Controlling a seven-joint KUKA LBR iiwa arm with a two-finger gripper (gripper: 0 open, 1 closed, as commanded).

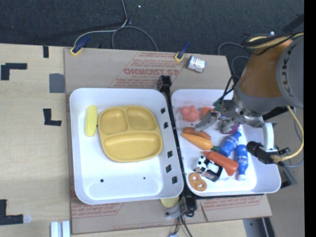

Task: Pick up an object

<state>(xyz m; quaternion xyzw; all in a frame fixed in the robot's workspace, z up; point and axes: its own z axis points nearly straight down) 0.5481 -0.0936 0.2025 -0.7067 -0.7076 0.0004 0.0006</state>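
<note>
The tool (213, 116) hangs low in the right bin (264, 184), under the grey wrist and the orange band of the arm (261, 75). How far it stands open I cannot tell; its metal tips blur into the toys beneath, and nothing can be seen clamped in it. It sits just beside the pink toy (189, 113) and just above the orange carrot (197, 140), whether touching either I cannot say.

Taking that carrot as the landmark: the pink toy lies just behind it toward the far rim, 2 blue bottles (235, 150) lie beside it on the arm's side, a red-orange piece (222, 161) runs slantwise nearer the front, and a black-and-white toy (208, 168) and a small pretzel (197, 181) lie closer still to the front rim.

Judging by looks, these are small plastic play foods: light, stiff, smooth and likely slippery, not fragile. The carrot is probably best taken across its thick middle, where the sides run nearly parallel; its taper could squirt out of a pinch. Crowding is the risk, since neighbours touch.

Far from the carrot, across the divider, the left bin (81, 181) holds a yellow divided plate (131, 132) and a yellow corn cob (91, 120). Both bins rest on the surface (29, 147).
</note>
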